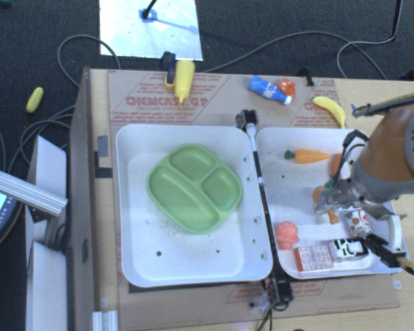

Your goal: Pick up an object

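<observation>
Two white bins sat side by side on the cardboard-covered bench. The left bin (134, 254) held a green divided plate (194, 187). My claw (331, 200) hung low in the right bin (290, 178), between a carrot (310, 156) and a pink object (287, 234); I could not tell its state.

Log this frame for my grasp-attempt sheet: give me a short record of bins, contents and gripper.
left bin: green divided plate
right bin: carrot, pink item, red-orange box, small printed items
gripper: low over right bin, among small items
grasp: cannot tell
outside bins: banana, blue bottle, yellow bottle
</observation>
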`<state>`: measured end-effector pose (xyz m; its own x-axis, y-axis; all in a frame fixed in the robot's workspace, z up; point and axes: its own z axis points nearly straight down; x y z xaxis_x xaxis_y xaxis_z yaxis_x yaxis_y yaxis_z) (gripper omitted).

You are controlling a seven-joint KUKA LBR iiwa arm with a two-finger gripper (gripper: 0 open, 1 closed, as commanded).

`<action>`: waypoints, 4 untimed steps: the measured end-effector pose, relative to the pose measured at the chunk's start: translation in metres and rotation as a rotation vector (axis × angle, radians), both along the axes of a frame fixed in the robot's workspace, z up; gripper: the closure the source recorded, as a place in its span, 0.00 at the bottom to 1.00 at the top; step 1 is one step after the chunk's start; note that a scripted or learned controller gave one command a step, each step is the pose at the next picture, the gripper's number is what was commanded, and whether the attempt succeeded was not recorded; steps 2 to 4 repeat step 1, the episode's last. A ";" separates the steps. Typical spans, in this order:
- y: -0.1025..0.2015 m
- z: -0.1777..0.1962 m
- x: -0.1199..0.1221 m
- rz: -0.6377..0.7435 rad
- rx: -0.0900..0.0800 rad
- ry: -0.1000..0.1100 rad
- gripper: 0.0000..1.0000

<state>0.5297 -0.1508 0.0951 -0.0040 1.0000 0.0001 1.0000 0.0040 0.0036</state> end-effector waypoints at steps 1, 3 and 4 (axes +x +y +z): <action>0.092 0.090 -0.003 0.002 0.002 -0.001 1.00; 0.092 0.090 -0.003 0.002 0.002 -0.001 1.00; 0.092 0.090 -0.003 0.002 0.002 -0.001 1.00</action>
